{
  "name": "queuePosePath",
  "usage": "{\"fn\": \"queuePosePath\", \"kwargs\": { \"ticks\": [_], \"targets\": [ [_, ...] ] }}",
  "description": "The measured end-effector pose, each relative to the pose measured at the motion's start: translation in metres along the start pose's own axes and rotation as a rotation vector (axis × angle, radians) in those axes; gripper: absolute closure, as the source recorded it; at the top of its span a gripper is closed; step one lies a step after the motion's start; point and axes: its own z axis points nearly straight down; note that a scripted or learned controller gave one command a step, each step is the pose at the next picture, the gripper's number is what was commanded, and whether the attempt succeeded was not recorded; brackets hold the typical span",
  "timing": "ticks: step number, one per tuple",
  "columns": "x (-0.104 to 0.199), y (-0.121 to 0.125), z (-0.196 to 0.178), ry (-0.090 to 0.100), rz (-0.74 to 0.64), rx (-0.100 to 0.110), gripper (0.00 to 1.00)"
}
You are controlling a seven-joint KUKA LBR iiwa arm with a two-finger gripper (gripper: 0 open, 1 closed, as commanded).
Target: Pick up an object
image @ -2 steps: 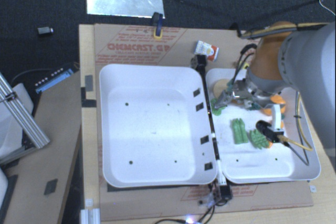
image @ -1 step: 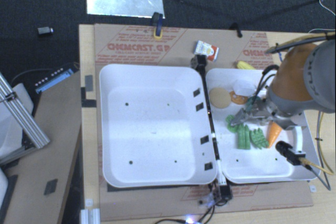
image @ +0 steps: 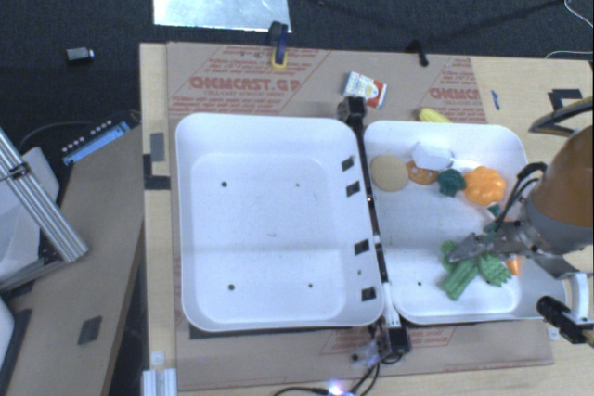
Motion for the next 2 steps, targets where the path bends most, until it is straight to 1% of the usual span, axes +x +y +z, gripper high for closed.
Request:
{"fn": "queuePosePath", "kwargs": {
  "ticks": [1,2],
  "targets": [
    [0.003,0.003,-0.011,0.0,-0.006,-0.002,1.0],
    [0.065,0.006,-0.123,0.0,-0.015,-0.005,1.0]
  ]
}}
